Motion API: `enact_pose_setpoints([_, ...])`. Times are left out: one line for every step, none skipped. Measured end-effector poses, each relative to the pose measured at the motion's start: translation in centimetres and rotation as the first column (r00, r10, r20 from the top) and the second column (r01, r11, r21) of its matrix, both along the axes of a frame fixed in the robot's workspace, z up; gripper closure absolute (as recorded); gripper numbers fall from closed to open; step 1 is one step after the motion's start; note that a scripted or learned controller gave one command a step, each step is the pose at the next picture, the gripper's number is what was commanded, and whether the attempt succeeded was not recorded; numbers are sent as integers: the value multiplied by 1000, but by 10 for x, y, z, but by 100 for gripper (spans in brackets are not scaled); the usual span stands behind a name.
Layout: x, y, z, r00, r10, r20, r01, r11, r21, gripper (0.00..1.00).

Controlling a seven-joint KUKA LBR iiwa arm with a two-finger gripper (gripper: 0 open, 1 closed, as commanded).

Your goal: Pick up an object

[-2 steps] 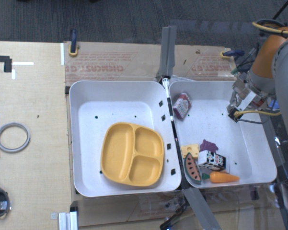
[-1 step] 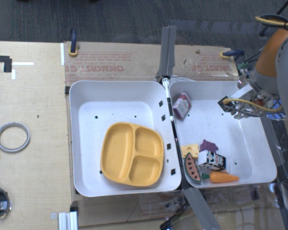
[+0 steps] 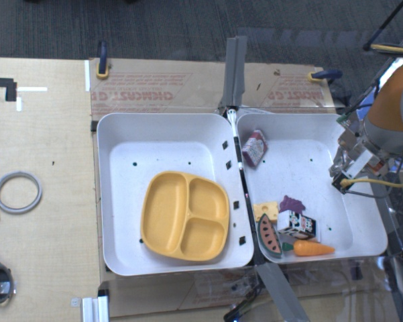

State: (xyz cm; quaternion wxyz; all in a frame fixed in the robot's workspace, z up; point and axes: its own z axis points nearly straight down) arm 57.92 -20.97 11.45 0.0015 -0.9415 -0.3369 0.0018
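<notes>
Firstly, my claw (image 3: pixel 344 159): it sits over the right-hand edge of the right bin (image 3: pixel 302 159), above bare white floor and well apart from every object there. Whether it is wide or narrow cannot be told from this slanted view, and nothing is seen held in it. My grey arm (image 3: pixel 383 134), with its orange band (image 3: pixel 393 102), enters from the right.

Right bin, far corner: a maroon packet (image 3: pixel 255 147) lies just beside the wall shared with the left bin (image 3: pixel 161 146).

Right bin, near side: a cluster of candidate objects.
- A purple toy (image 3: pixel 293 204) lies beside a yellow cheese wedge (image 3: pixel 265 211).
- A small black-and-white box (image 3: pixel 299 225) touches the purple toy.
- A watermelon slice (image 3: pixel 269 235) lies along the near left corner.
- An orange carrot (image 3: pixel 313 249) lies against the near wall, just beside the box.

Left bin: a yellow divided plate (image 3: pixel 186 215) with three compartments rests on the floor toward the near side.

Surroundings: both bins stand on a sheet of cardboard (image 3: pixel 154 86), which two clamps hold at its far edge, one at the left (image 3: pixel 102 60) and one at the right (image 3: pixel 325 76). On the pale tabletop (image 3: pixel 47 139) to the left lies a grey ring (image 3: pixel 17 192), well apart from the bins.
</notes>
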Motion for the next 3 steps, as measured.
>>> enact_pose_setpoints([-43, 26, 48, 906, -423, -1, 423, 906, -2, 100])
enact_pose_setpoints([-66, -12, -20, 997, -74, 0, 74, 997, 1, 100])
enact_pose_setpoints([-61, -2, -19, 998, -61, 5, 61, 998, 13, 0])
